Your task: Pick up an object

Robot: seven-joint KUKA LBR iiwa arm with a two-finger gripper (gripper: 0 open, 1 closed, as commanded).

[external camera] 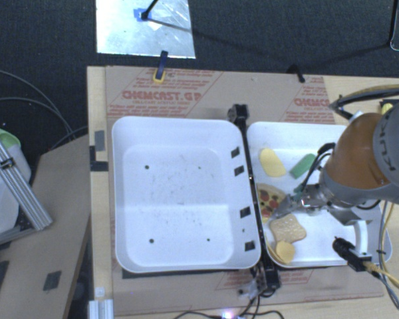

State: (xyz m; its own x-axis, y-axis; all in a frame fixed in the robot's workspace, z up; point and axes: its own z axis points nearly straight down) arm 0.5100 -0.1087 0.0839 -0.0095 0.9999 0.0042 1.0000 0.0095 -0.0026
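The right bin [319,261] holds several small toy foods. A yellow oval piece [272,163] lies near its far left, with a green piece [302,165] just to its right. A round pizza-like piece [267,199] rests against the left wall. In front of it lie a tan toast-like slice [288,229] and a small yellow piece [284,251] in the near left corner. My gripper [290,205] reaches in from the right and sits low over the bin, between the pizza piece and the toast slice. The arm's bulky wrist [359,165] covers the bin's right half.
The left bin [123,178] stands beside the right one, parted by a black divider rail [249,178]. A black and yellow cable part [359,258] hangs off the arm over the right bin's near right corner. Cardboard [206,95] lies under both bins.
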